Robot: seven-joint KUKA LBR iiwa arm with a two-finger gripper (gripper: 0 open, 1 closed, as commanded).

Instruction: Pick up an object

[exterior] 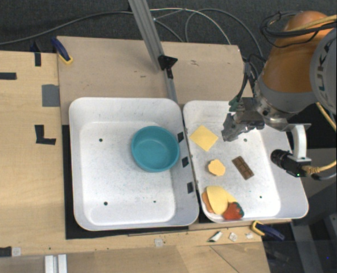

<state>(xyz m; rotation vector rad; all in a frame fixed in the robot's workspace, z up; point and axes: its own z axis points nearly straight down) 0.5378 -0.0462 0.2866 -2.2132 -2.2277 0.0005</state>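
1. Bench [20, 152]: pale wood, carrying two shallow white bins side by side.
2. Arm [296, 61]: grey with an orange band, reaching over the right bin's far right corner.
3. Left bin [89, 169]: holds one teal bowl [154, 148], upright, toward the edge shared with the right bin.
4. Right bin [271, 175]: holds all the small pieces.
5. Gripper [235, 128]: hangs over the right bin's far half, just right of the yellow square. Nothing is seen between its tips. Whether it is spread or pressed together cannot be told from this angle.
6. Yellow square [204, 137]: flat, near the far left corner of the right bin; closest candidate to the gripper, apart from it.
7. Yellow-and-tan piece [216, 199]: at the near left corner, touching a small red piece [233, 211].
8. Small yellow lump [216, 167]: mid-bin, left side.
9. Brown bar [242, 167]: mid-bin, just right of the lump, lying at a slant.
10. Progress, as judged: pick not yet made. Every object lies on a bin floor. Left to do: descend on a piece, pinch it, lift clear.
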